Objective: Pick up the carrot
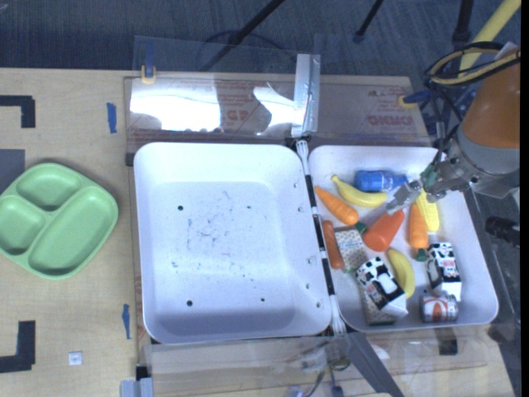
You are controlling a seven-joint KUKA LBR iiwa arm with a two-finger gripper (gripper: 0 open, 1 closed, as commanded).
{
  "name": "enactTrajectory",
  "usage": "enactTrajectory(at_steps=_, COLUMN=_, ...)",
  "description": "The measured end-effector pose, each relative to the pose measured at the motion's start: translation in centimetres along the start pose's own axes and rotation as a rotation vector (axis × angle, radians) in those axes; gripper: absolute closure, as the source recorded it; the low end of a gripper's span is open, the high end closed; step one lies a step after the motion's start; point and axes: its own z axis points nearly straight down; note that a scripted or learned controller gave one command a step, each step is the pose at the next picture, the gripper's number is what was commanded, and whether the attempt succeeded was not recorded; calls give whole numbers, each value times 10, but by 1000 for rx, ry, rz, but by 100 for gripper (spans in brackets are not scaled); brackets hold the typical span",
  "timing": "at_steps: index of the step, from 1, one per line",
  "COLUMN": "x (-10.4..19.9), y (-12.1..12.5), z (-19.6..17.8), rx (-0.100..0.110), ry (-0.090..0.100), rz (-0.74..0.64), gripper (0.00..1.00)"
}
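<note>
The grey arm [488, 151] is reaching in from the right, its orange band [496, 110] showing above the wrist as it leans over the right-hand bin [483, 304]. The gripper [411, 193] is pointing down and to the left, hanging low over that bin's upper middle, with yellow and black cables looping behind the arm near the bin's far right corner.
</note>
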Motion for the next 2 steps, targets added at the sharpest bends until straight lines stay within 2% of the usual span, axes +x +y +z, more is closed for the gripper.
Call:
enactTrajectory(at_steps=1, x=-49, y=-11, z=67, rx=-13, ry=-5, rz=-155, gripper=0)
enactTrajectory(at_steps=2, x=-28, y=-27, z=76, rx=-26, ry=-10, rz=-264, gripper=0)
